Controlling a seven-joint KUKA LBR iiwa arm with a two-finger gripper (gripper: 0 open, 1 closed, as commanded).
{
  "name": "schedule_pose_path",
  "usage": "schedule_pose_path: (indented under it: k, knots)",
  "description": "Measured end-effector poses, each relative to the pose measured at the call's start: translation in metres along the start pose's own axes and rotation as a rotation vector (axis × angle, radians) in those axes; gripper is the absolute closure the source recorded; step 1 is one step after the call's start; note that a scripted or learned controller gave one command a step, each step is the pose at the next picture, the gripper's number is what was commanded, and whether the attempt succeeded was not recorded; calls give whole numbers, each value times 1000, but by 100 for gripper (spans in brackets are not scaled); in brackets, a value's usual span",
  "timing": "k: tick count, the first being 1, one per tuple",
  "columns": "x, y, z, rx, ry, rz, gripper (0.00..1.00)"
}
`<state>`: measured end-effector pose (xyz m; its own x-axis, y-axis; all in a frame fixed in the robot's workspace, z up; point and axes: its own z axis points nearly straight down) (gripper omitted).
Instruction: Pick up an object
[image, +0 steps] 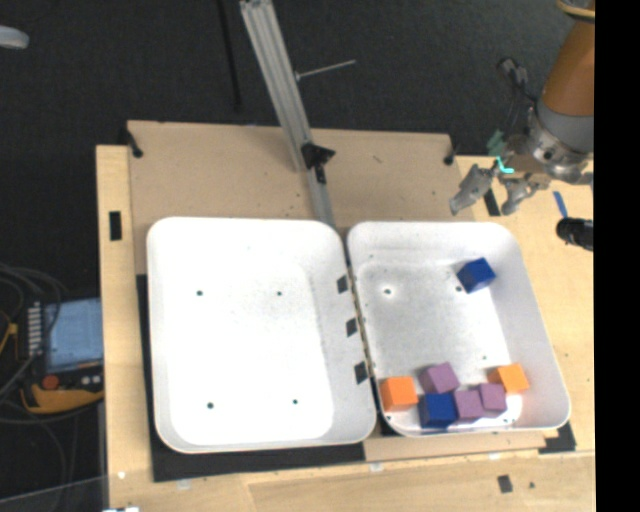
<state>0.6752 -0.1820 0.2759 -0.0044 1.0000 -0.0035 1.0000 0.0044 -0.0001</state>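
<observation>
Matte foam cubes (438, 410) clustered, smooth R bin (530, 300).

I've got the gripper (495, 190) hanging above the right bin's (535, 330) far rim, fingers spread, nothing between them. One blue cube (475, 274) sits alone; the other cubes crowd the near edge.

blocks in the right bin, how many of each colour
Blue blocks: 2
Purple blocks: 3
Orange blocks: 2
Total: 7, all in the right bin
</observation>
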Motion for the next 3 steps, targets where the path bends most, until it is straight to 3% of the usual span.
schedule_pose_path:
  k: [3]
  knots:
    - [2, 4, 158, 2, 1, -5, 0]
